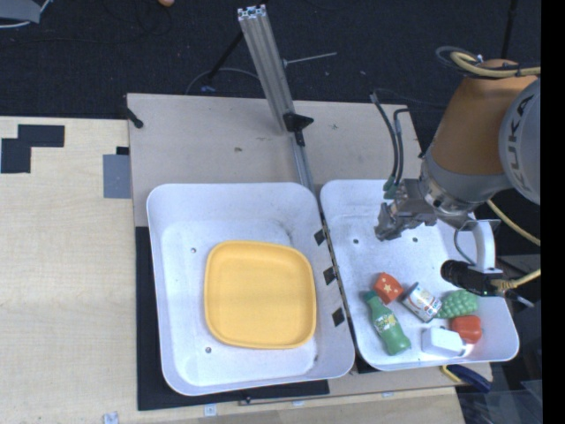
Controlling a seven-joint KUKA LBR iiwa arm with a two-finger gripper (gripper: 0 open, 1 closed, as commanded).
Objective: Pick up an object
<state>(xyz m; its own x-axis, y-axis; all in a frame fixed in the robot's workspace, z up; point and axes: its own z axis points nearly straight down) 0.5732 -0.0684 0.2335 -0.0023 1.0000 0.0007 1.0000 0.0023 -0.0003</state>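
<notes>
floor: dark carpet (88, 51) strewn with thin cables | bench: pale tan board (212, 140) | left: light wooden tabletop (62, 281) | post: slanted aluminium rail (269, 60)

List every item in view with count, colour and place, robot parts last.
left bin: 1, white, bench left
yellow plate: 1, yellow, in left bin
right bin: 1, white, bench right
green bottle: 1, green, right bin, near edge
red star item: 1, red-orange, above the bottle
small can: 1, silver, right bin
green grapes: 1, green, right bin
red piece: 1, red, right bin corner
white block: 1, white, right bin corner
metal rail: 1, grey, behind bins
gripper: 1, dark, over right bin
</notes>
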